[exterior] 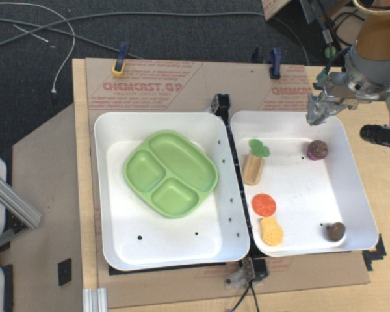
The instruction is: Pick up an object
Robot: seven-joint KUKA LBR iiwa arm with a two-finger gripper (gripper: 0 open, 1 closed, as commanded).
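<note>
Approach step judged in hand: pincer (317, 114) poised over right bin (351, 194) far rim, grip state cannot be told. Descent onto purple ball (317, 149) called for next.

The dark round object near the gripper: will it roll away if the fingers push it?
The dark round object looks ball-shaped, so a side push would probably roll it across the smooth right bin. It seems small, likely light. The bin's raised wall nearby should stop it.
</note>
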